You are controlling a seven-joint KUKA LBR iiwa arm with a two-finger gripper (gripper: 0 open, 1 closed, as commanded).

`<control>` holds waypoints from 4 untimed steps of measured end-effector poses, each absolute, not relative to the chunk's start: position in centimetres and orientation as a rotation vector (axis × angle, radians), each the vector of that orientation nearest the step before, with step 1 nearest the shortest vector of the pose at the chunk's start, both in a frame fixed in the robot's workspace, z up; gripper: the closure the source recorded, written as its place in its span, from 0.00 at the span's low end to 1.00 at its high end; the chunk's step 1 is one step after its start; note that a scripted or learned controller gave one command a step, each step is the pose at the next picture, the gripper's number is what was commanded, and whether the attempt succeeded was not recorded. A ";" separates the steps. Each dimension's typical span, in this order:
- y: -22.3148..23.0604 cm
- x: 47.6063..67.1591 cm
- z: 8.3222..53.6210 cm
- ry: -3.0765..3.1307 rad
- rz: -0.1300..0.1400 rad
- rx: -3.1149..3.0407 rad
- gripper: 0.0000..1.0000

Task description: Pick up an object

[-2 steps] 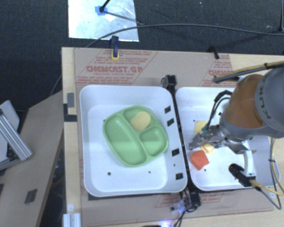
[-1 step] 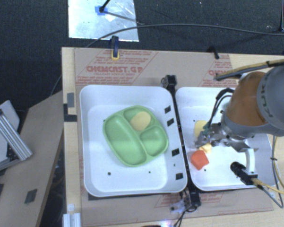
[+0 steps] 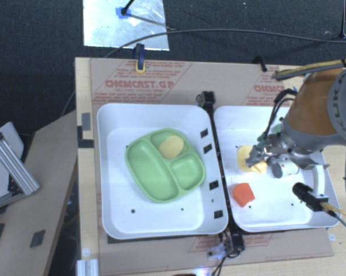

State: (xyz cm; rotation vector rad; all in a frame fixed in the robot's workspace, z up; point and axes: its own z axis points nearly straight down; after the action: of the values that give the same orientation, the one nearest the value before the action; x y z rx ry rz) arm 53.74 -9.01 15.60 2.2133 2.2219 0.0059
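Observation:
In the right bin lie a yellow object and an orange-red block. My gripper is down in that bin, right at the yellow object's right side, with its fingers against it. Whether the yellow object sits between the fingers is hidden by the wrist. The orange-red block lies free, in front of and a little left of the gripper. In the left bin a green divided plate holds a pale yellow piece in its upper compartment.
The grey arm with its orange band covers the right bin's right half. A black divider with clips runs between the bins. Cables trail past the right bin's front right corner.

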 end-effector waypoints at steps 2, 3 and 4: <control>-9.2 54.6 26.4 2.223 0.008 2.210 1.00; -3.0 54.7 25.7 2.233 0.004 2.210 1.00; 2.3 55.4 23.8 2.231 0.002 2.212 1.00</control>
State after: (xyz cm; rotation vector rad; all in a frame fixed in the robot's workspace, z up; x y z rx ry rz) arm 55.37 2.27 23.81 2.2124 2.2310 0.0015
